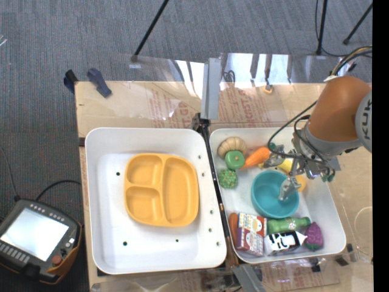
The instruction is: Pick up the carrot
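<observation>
Carrot: lay in the right bin, far half, tilted with its thick end toward the green round toy, which it touched or nearly touched; not lifted, resting among neighbours.
Gripper: hung over the teal bowl, just beside the carrot on the near-right, not above it; placed as if for a descent slightly off target, by judgement.
Fingers: pointed down into the bowl's hollow; open or closed could not be told, being thin and seen against the bowl; nothing seen between them.
Arm: reached in from the right, orange band above the wrist, cables looping over the far corner of the right bin; wrist held roughly vertical for a top-down pick.
Crowding near the carrot: pale squash-like toy behind the green one, small green knobbly piece in front, a yellow item partly hidden under the wrist; little free room around the orange tip, hence a narrow approach.
Near end of the right bin: carton, green bottle, purple grapes, packed together, well apart from the carrot.
Left bin: held the yellow divided plate, set at its middle; no part in this pick.
Stage: approach, grasp not yet made.
Next need: a shift toward the far-left before closing.
Risk: closing on the bowl rim instead.
</observation>
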Controlling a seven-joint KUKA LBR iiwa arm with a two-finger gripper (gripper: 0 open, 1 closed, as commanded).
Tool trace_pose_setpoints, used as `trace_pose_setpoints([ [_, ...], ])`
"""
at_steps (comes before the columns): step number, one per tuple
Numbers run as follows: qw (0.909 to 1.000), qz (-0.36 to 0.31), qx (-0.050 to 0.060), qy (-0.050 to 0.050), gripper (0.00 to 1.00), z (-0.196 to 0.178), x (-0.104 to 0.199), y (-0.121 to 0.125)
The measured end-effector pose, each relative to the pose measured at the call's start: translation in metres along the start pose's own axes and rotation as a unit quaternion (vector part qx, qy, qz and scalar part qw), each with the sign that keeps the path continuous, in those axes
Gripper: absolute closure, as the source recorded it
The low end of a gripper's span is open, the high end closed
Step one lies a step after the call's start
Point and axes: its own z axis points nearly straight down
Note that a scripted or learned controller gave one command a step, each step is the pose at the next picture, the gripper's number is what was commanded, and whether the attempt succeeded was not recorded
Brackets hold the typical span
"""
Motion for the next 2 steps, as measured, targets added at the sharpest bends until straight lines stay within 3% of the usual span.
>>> trace_pose_setpoints([
  [1, 0.9551, 0.296, 0.004, 0.016, 0.00, 0.0008, -0.0276, 0.0336],
  [2, 0.9255, 0.379, 0.002, 0.010, 0.00, 0.0021, -0.0235, 0.0406],
])
